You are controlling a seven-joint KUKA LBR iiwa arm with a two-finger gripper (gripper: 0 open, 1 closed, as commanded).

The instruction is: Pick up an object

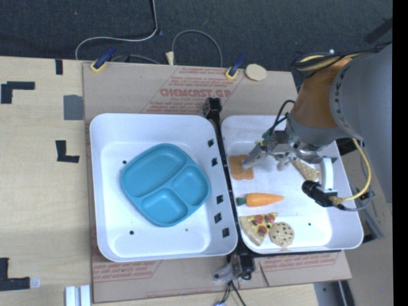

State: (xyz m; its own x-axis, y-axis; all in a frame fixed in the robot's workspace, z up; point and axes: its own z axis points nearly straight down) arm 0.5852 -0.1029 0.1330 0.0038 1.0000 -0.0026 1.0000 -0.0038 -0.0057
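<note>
A blue tray [167, 183] with three compartments is seen lying flat in the left bin [105, 132]; it is broad and shallow, and would likely be awkward for a two-finger grip except at its rim.

In the right bin [344, 234], four small toy foods are laid out. A flat tan piece [238, 167], perhaps a cracker or toast, lies near the bin's left wall. Below it a carrot [262, 199] lies on its side, pointing right. Near the front wall a pizza slice [256, 225] and a cookie [281, 233] lie touching or just beside each other.

The gripper [275, 153] is seen low over the upper part of the right bin, just right of the tan piece; its fingers appear spread, with nothing between them.

The tan piece is judged the likely target. It is probably light, stiff plastic and rather slippery. Being thin and flat, it offers little height to pinch, so it would best be taken across its two opposite edges. The carrot, rounder and thicker, would be gripped more easily across its middle.
</note>
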